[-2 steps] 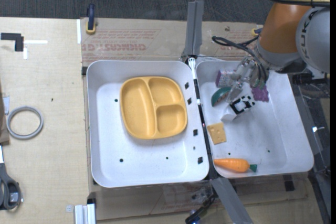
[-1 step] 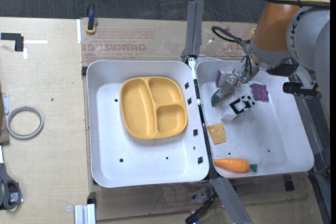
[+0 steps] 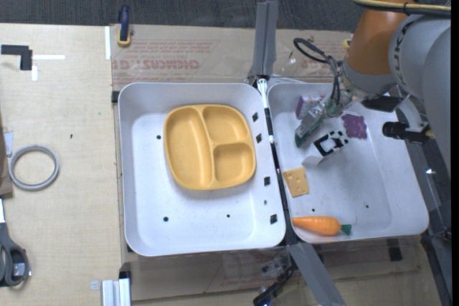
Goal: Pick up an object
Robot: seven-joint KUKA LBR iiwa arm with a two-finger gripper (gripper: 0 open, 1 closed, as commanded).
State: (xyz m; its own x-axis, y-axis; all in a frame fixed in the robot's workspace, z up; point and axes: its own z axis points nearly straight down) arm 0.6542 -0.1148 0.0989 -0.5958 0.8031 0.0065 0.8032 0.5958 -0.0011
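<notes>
Toward the far side of the right bin (image 3: pixel 401 215), the gripper (image 3: pixel 326 143) is hanging over a cluster of small things, possibly touching a purple piece (image 3: pixel 354 126); I cannot tell how it is set. Nearer, a cracker (image 3: pixel 296 182) and a carrot (image 3: pixel 318 225) are lying. Leftward, a yellow plate (image 3: pixel 210 146) is sitting in the left bin (image 3: pixel 143 211).

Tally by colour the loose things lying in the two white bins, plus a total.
Yellow: 2, the yellow divided plastic plate and the small yellow cracker-like square
Orange: 1, the orange toy carrot with green tip
Purple: 1, the purple lumpy piece
Total: 4
</notes>
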